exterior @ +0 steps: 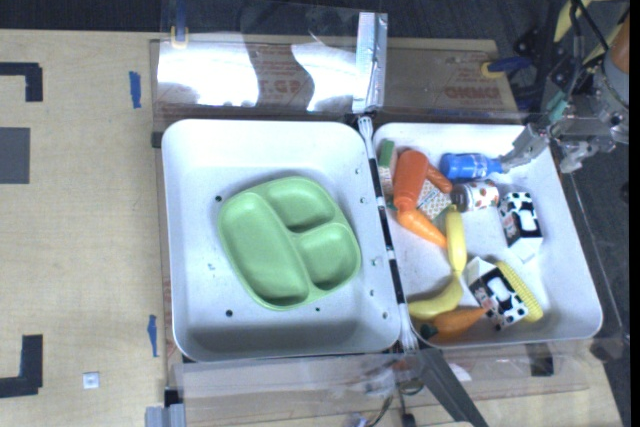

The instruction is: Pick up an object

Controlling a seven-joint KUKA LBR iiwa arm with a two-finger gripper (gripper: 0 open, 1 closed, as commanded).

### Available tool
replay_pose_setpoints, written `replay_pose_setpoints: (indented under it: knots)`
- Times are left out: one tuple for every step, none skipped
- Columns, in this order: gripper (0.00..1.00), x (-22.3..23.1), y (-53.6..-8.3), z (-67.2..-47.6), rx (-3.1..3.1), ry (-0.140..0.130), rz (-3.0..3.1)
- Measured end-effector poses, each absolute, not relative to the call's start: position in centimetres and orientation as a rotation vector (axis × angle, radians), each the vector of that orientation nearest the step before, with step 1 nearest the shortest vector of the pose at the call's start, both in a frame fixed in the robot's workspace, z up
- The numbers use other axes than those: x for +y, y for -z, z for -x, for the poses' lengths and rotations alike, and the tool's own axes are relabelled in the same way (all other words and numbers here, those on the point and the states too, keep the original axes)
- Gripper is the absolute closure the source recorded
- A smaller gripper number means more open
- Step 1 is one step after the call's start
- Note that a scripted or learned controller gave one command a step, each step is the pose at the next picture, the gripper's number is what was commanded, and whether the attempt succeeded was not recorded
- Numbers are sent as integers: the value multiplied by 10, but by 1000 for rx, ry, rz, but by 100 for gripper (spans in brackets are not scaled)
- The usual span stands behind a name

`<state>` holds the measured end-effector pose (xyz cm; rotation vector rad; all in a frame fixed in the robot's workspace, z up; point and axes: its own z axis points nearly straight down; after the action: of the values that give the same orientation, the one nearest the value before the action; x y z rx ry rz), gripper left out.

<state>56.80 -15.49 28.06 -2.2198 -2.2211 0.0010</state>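
**Arm waits at bin's edge, toys untouched**

The gripper (530, 143) hangs over the right bin (575, 245) at its two o'clock corner, just beside a blue bottle (465, 165); whether it is apart or together I cannot tell. Carrot (410, 195), banana (452, 265) and corn (522, 290) lie heaped for picking. The left bin (190, 215) keeps a green tray (290, 240).

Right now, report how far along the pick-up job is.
Done: nothing looks picked up. The orange carrot-shaped toy, blue bottle-shaped object, yellow banana and black-and-white patterned box all lie in the right white bin. In hand: the two-finger gripper sits at that bin's upper right corner with nothing visible between its fingers. Left: descend, grasp one object, lift.
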Motion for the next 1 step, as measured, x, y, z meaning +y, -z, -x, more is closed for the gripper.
replay_pose_setpoints:
  knots:
    - [0,-129,-172,-622,-2350,-1,2084]
